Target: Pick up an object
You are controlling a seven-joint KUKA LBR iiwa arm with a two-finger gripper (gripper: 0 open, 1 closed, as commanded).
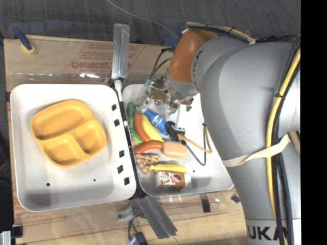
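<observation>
The right bin (pixel 212 175) holds a heap of toy food. A blue bottle (pixel 155 120) lies beside a yellow banana (pixel 145 129) and a green vegetable (pixel 131 120). Below them lie a red sausage (pixel 147 147), a peach-coloured block (pixel 174 149), a tan lumpy piece (pixel 145 161), a yellow bar (pixel 170 167) and a brown carton (pixel 170 178). My gripper (pixel 164 100) hangs low over the bin's far end, just above the blue bottle, below the orange wrist band (pixel 183 55). Nothing is seen held in it.
The left bin (pixel 25 188) holds a yellow divided tray (pixel 68 131). A metal divider (pixel 120 47) runs between the bins. The grey arm (pixel 245 111) covers the right bin's right side. A cable (pixel 196 146) loops over the bin.
</observation>
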